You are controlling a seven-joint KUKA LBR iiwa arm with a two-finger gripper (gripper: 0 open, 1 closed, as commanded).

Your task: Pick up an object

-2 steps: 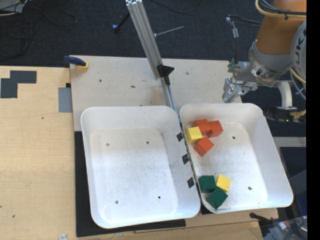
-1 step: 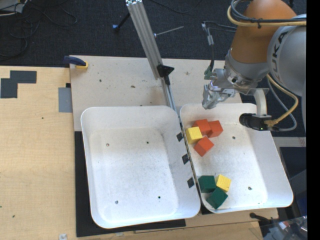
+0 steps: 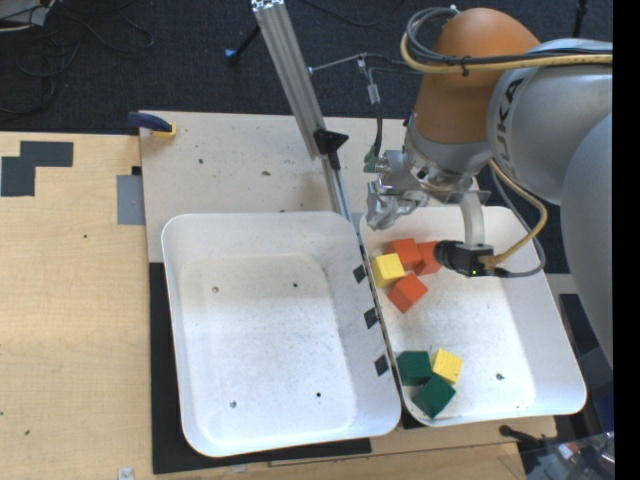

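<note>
My gripper (image 3: 388, 214) hangs over the far left corner of the right bin (image 3: 520, 368), open with nothing between its fingers. Just in front of it lies a cluster of blocks: a yellow block (image 3: 388, 267), an orange block (image 3: 416, 255) beside it and another orange block (image 3: 407, 293) slightly nearer. By the bin's near edge sit two green blocks (image 3: 414, 367) (image 3: 435, 397) and a small yellow block (image 3: 448, 365), packed close together.
The left bin (image 3: 260, 338) adjoins the right one along a shared divider with black clips (image 3: 368, 298). A slanted aluminium rail (image 3: 300, 88) rises behind the bins, close to the gripper. A black cable with a connector (image 3: 470, 260) hangs beside the orange block.
</note>
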